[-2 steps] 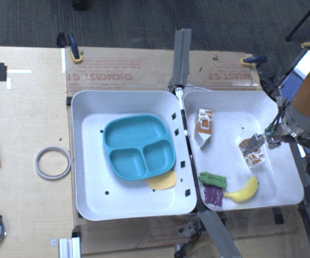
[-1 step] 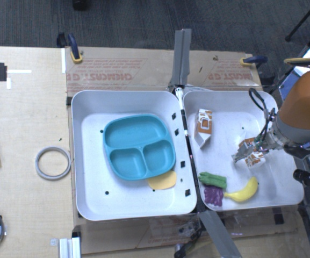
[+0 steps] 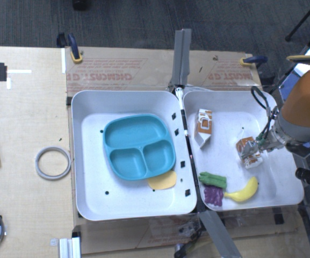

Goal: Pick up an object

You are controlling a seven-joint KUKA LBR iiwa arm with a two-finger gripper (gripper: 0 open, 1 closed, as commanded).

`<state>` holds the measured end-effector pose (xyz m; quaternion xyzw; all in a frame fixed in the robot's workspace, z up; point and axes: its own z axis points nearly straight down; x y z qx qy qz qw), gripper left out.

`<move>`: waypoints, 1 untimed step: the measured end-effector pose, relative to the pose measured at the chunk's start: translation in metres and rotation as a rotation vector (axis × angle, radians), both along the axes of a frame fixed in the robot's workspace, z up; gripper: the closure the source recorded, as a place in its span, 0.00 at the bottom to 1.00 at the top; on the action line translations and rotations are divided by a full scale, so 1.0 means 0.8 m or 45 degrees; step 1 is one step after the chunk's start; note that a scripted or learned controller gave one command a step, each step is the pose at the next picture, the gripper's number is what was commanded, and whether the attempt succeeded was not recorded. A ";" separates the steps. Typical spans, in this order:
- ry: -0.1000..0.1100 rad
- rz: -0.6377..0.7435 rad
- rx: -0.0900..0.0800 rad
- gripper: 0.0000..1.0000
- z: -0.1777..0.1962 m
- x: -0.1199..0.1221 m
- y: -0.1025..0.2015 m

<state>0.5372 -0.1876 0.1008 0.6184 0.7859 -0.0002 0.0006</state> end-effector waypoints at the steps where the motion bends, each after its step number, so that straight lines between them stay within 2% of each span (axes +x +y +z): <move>1: 0.004 -0.024 0.001 1.00 0.143 0.000 0.131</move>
